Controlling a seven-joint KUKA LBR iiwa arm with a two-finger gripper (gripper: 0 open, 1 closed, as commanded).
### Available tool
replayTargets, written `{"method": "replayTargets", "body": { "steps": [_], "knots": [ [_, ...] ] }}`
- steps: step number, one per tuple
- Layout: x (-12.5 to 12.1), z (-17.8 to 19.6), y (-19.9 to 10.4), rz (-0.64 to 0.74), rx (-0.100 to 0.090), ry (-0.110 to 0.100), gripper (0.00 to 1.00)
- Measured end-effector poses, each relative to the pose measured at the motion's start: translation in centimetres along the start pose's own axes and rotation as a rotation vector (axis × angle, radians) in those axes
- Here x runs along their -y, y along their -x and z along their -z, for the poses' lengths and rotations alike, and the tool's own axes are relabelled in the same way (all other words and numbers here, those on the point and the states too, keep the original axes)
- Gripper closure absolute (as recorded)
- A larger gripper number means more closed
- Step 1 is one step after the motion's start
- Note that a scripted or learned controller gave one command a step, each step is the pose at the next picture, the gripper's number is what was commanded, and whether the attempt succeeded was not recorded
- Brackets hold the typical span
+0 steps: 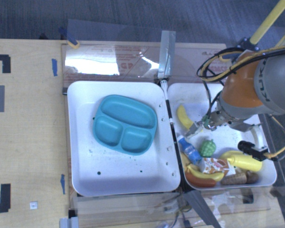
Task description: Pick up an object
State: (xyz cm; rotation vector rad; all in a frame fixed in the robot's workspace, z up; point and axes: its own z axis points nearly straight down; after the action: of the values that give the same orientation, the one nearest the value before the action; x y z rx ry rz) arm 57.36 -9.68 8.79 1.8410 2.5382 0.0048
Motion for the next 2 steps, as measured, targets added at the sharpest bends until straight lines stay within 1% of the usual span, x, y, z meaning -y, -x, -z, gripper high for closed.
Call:
{"method": "replayTargets", "body": {
  "steps": [1,2],
  "knots": [
    [-8.0,10.1,-5.9,-0.18,-0.003,0.004,0.0],
    [-5.9,9.7,-0.9,-0.213,0.001,-0.004,0.0]
  ]
}}
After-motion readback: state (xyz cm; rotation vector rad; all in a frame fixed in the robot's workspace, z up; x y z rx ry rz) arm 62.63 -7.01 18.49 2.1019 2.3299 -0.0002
